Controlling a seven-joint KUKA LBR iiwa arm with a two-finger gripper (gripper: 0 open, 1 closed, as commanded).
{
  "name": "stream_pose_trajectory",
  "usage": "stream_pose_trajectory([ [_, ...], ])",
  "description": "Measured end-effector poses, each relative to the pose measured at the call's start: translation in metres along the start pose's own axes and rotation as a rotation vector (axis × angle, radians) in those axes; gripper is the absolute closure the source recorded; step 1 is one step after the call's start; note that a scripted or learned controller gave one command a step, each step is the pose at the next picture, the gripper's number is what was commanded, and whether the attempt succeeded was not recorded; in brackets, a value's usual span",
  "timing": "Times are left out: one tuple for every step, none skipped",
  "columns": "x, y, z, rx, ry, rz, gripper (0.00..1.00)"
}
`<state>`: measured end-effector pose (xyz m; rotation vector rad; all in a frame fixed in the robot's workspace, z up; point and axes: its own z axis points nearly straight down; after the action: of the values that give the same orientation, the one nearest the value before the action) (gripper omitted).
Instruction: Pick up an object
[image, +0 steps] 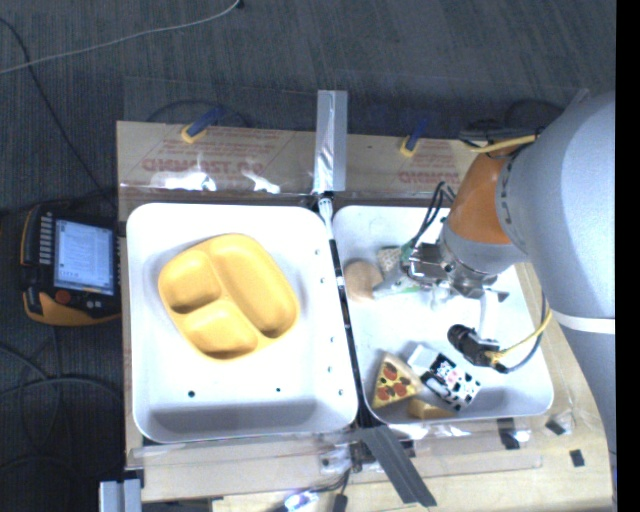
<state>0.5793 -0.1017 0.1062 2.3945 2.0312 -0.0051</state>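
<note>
Right bin (520, 330): end effector (437, 272) low at its far side, finger state cannot be told.
Near corner: pizza slice (395, 382), dice (450, 382).
Left bin (240, 400): yellow tray (228, 293).

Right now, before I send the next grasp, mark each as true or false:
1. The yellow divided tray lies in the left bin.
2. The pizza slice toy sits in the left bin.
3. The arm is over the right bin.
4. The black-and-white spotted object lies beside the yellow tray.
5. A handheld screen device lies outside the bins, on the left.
1. True. The yellow divided tray lies in the left bin.
2. False. The pizza slice toy sits in the right bin, near its front edge.
3. True. The gripper is over the right bin.
4. False. The black-and-white spotted object lies in the right bin, beside the pizza slice toy.
5. True. The handheld screen device lies left of the left bin.
</note>
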Motion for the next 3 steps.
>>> stream_pose_trajectory([
  [-0.019, 0.07, 0.018, -0.01, -0.002, 0.035, 0.0],
  [-0.019, 0.07, 0.009, -0.007, -0.008, 0.032, 1.0],
  [-0.051, 0.098, 0.006, 0.004, -0.003, 0.021, 1.0],
])
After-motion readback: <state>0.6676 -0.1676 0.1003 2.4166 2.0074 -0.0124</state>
